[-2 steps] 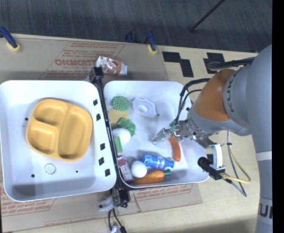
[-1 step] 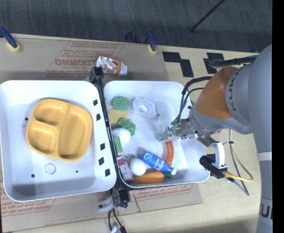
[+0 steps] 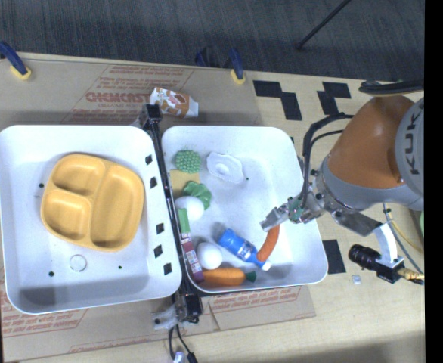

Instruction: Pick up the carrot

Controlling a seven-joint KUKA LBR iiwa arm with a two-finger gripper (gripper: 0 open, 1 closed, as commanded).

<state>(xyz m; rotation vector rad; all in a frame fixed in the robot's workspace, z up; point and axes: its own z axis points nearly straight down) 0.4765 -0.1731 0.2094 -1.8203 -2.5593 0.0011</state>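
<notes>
1. Right now the tool (image 3: 282, 216) hangs low over the right bin (image 3: 301, 203), near its right wall; I cannot tell whether it is open or closed.
2. Just below it a carrot (image 3: 268, 243) stands tilted, its top touching or nearly touching the tool.
3. Beside that lies a blue bottle (image 3: 236, 244), and a second carrot (image 3: 223, 277) lies flat along the front wall, next to a white egg (image 3: 209, 256).
4. Across the divider, the left bin (image 3: 17, 203) holds a yellow tray (image 3: 93, 200).
</notes>
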